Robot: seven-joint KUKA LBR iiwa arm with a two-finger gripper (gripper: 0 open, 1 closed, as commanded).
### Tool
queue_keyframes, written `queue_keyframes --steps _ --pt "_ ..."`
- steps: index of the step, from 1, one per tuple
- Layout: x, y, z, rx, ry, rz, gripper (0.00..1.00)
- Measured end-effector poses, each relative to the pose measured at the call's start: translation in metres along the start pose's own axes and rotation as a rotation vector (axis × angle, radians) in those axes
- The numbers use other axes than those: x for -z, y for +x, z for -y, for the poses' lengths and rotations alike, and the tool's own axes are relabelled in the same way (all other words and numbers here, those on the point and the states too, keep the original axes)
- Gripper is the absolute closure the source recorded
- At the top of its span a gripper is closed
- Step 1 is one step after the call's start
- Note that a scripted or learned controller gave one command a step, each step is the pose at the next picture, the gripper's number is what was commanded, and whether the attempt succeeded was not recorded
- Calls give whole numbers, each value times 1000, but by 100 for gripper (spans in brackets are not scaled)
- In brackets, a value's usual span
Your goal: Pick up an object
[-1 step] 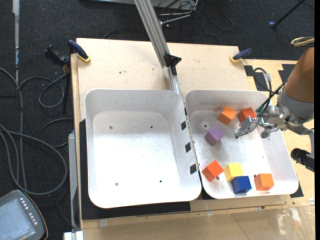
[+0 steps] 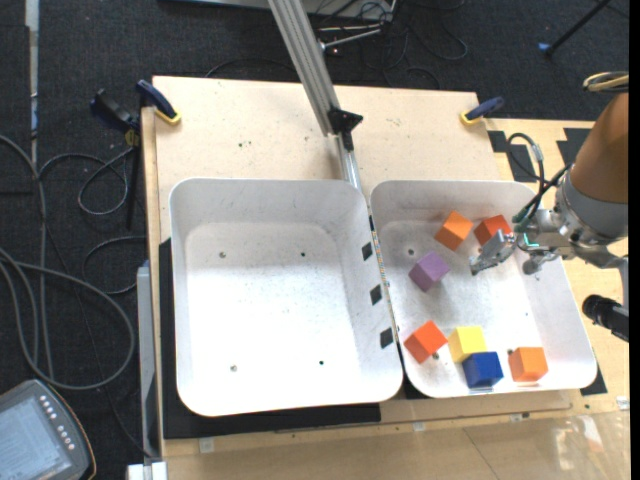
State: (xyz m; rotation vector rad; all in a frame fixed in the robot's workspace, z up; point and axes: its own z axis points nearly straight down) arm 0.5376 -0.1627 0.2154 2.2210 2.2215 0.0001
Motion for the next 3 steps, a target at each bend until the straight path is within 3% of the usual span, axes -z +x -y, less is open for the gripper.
queue_keyframes --steps 2,3 --pt "-111 -8 19 -2 6 -1 0" --pt "-121 -7 19 -1 2 -1 0"
